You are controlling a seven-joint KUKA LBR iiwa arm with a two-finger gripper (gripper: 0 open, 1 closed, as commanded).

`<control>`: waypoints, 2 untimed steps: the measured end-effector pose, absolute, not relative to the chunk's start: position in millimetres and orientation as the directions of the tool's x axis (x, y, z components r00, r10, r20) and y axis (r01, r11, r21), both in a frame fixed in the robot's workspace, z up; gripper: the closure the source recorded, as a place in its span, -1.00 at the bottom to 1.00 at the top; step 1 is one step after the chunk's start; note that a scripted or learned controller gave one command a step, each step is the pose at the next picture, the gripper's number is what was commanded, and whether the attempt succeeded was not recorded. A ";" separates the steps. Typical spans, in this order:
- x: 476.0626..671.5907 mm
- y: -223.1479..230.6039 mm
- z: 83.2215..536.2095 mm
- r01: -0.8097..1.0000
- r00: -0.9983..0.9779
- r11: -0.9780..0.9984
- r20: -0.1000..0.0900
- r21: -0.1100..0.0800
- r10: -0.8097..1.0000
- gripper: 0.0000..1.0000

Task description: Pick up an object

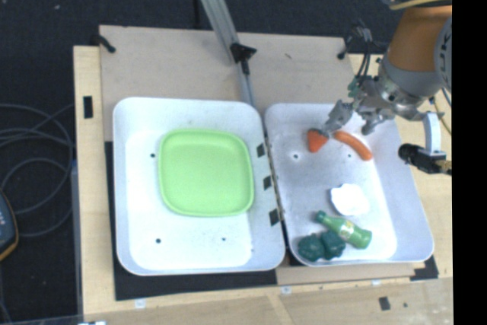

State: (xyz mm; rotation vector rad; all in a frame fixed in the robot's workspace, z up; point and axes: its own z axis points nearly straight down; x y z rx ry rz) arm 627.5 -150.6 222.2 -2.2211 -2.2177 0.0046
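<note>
Two white bins sit side by side on the bench. The left bin (133,164) holds a flat green plate (205,172). In the right bin (403,186), the gripper (354,121) hangs at about 12 o'clock with its fingers spread apart. Just below it lie two orange pieces (341,141), maybe carrots. A white lump (350,199), a green bottle (346,230) and a dark green toy (321,246) rest near 6 o'clock.

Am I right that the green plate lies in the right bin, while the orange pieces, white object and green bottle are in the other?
No. The camera view shows the green plate in the left bin; the other things lie in the right bin.
</note>
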 end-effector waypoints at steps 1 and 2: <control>621.4 -159.8 166.9 1.000 0.002 -0.002 0.000 -0.004 1.000 -1.00; 616.2 -158.8 123.9 1.000 0.001 -0.001 0.000 -0.003 1.000 -1.00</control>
